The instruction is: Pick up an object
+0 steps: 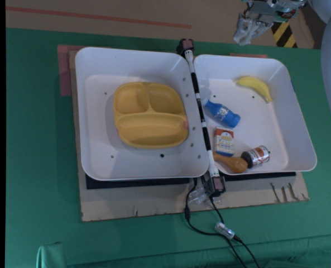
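The banana (255,86) lies at the back of my right bin (299,127), clear of the blue bottle (221,113): light, hard plastic I judge, best pinched across its middle. My claw (248,31) hangs above, its spread unclear.

Green cloth (42,149) is covering the bench, cardboard sheet (137,205) lying under the bins. Black cable (210,228) is trailing off the front edge. Hazard-striped marker (282,32) sitting behind.
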{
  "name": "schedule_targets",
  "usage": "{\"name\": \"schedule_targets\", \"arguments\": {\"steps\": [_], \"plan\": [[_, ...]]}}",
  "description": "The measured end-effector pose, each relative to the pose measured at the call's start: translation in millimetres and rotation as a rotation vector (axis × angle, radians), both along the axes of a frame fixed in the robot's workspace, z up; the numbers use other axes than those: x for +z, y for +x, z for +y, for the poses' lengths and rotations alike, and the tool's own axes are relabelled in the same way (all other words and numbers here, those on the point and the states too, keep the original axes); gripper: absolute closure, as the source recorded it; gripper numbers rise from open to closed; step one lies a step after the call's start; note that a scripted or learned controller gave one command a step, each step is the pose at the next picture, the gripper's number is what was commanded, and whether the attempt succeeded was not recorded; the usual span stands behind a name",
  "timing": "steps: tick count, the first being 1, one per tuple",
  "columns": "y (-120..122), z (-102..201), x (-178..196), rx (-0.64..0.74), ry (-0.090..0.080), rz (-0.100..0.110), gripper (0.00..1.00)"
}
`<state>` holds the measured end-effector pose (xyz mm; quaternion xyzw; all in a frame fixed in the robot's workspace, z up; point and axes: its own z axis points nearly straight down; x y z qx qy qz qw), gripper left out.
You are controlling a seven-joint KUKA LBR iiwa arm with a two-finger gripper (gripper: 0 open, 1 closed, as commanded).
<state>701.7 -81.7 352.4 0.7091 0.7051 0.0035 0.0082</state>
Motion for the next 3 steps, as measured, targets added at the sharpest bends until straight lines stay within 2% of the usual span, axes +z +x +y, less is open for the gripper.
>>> {"name": "schedule_targets", "arguments": {"steps": [1,2,3], "plan": [[-1,40,34,0.000,0.002,0.000,1.00],[-1,106,37,0.001,0.004,0.003,1.00],[-1,209,-20,0.004,0.008,0.010,1.00]]}}
